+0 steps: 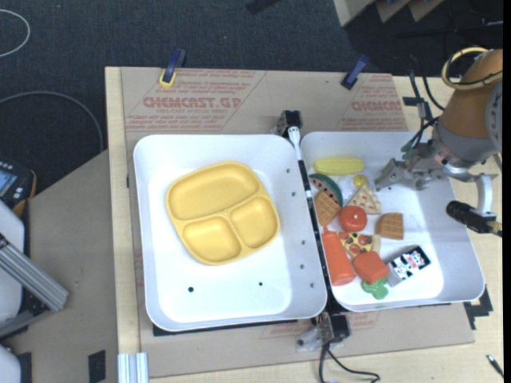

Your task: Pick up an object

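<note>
The toy food (351, 238) lies clustered along the right bin's (447, 282) left side. My tool (415, 168) hovers farther back; the pile lies forward-left of it. Whether it grips anything, I cannot tell.

Toy food pile (355, 230) in right bin (455, 254).

— The arm (473, 106) runs off the picture's right side, so its base is out of sight.
— And the end effector (409, 171)?
— Too small and murky; its fingers blend together above the right bin's (459, 266) far edge.
— The toy food?
— Piled along that bin's left wall, overlapping; several pieces are half buried.
</note>
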`<state>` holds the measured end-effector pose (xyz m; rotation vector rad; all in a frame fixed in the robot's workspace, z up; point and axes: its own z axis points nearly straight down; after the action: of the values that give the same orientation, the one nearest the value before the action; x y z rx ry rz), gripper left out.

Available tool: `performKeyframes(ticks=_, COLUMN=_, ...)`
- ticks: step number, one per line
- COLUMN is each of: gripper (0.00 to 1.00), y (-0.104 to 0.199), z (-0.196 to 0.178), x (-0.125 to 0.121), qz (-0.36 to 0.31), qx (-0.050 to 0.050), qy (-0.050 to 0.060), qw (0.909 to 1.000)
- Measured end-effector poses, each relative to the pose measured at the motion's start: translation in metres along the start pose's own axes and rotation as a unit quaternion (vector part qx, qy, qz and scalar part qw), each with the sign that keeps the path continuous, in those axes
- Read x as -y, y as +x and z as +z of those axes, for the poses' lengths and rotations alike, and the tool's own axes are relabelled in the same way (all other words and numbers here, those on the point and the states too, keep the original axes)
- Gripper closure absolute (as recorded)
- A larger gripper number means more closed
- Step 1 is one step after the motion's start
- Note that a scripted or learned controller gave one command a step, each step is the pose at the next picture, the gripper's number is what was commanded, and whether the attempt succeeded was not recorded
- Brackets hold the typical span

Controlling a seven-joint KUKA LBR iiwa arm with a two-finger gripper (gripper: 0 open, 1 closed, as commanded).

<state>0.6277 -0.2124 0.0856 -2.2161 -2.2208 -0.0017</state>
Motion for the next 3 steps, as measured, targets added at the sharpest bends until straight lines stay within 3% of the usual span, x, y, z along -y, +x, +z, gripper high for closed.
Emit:
performKeyframes(ticks=1, gripper=1.00, y=-0.001, z=-0.011, x=0.000, qz=0.000, qx=0.001, qy=-0.002, qw=1.0000)
performKeyframes(ticks=3, gripper=1.00, y=-0.004, z=-0.116, x=-0.001, qz=0.001, qx=0.004, qy=-0.005, qw=1.0000)
